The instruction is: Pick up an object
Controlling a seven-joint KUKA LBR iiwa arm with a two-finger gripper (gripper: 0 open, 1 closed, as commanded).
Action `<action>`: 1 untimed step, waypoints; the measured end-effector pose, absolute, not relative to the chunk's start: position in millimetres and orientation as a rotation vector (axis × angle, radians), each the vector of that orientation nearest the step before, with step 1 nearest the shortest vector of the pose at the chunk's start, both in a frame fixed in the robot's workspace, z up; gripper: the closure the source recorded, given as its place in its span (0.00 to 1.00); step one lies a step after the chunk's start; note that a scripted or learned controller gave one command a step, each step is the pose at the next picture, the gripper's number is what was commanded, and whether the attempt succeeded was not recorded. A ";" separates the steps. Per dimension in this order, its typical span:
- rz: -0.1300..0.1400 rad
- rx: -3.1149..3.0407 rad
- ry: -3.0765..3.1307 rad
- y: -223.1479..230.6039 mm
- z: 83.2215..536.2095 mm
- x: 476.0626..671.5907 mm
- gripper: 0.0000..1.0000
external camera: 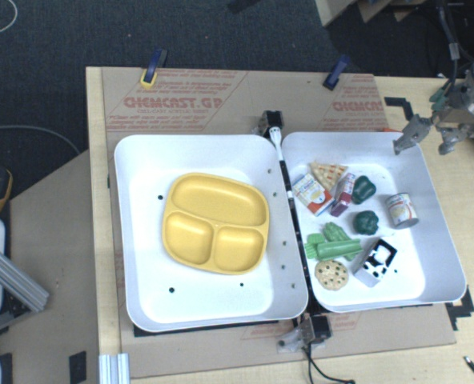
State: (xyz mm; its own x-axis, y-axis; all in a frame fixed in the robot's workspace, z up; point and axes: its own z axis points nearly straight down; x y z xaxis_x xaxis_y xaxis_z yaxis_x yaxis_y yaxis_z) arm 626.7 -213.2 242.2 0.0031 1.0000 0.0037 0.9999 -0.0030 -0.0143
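Note:
The right bin [437,246] holds several small items: a pizza slice [329,173], a red and white packet [307,190], a red bottle [343,195], a green pepper [363,188], a dark green lump [366,222], a tin can [399,210], a green vegetable [333,243], a cookie [331,274] and a black and white block [377,261]. My gripper [423,141] hangs over the bin's far right corner, above and apart from the items. It is open and nothing sits between its fingers.
A yellow divided plate [215,221] lies in the left bin [141,278]. Clamps [151,69] hold the cardboard board at the back. The ridge between the two bins [287,198] runs down the middle.

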 end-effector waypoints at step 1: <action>0.001 -2.221 -2.221 -212.7 250.4 629.3 0.00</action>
